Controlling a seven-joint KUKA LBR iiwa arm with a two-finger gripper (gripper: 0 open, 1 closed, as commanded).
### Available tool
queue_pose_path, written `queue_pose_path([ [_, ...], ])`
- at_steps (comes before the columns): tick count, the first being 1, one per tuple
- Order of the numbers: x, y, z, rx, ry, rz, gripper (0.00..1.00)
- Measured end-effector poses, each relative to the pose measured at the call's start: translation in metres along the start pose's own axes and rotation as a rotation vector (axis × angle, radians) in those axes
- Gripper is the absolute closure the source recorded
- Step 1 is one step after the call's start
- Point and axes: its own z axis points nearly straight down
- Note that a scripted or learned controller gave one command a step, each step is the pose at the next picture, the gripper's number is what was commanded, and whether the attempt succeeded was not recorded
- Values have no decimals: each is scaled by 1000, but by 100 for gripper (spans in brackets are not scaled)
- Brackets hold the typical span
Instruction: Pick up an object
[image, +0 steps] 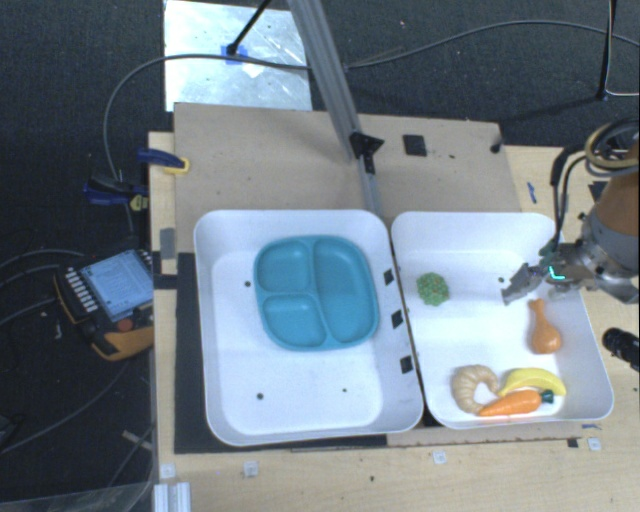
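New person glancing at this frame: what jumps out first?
The blue divided plate in the left bin, bright against the white. Next, the right bin's toy food: a green broccoli alone near the middle, and a banana, carrot and croissant bunched at the near edge. The claw hangs above a chicken drumstick.

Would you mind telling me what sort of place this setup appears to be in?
Probably a robotics lab bench: a robot gripper reaches over two white bins, toy food such as a banana lies inside, and cables trail across dark carpet.
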Motion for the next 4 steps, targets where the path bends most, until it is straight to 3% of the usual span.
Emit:
queue_pose_path([
  [1,0,1,-1,-3,-1,0,0],
  [3,-3,10,95,0,0,3,0],
  [4,-3,12,116,-5,-2,3,0],
])
